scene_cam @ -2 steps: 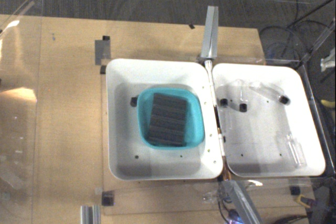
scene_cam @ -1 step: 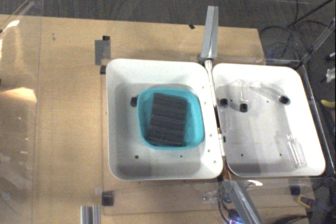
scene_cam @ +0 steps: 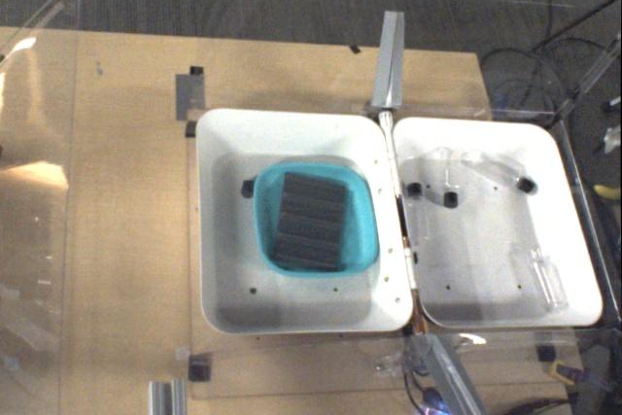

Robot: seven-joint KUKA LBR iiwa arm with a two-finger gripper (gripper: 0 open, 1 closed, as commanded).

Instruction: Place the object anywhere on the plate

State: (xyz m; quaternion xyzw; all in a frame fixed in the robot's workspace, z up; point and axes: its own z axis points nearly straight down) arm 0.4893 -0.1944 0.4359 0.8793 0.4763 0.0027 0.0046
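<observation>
A dark grey ribbed block (scene_cam: pixel 311 219) lies flat on a teal plate (scene_cam: pixel 363 221) in the left white bin (scene_cam: pixel 219 209). The block covers the middle of the plate, its long side running roughly front to back, tilted slightly.
The right bin (scene_cam: pixel 569 219) holds small clear plastic pieces: a tube with a dark tip (scene_cam: pixel 501 175), a small dark-ended piece (scene_cam: pixel 449 194) and a clear vial (scene_cam: pixel 546 277). A grey metal post (scene_cam: pixel 389 63) stands behind the divider between the bins. Cables lie at the far right.
</observation>
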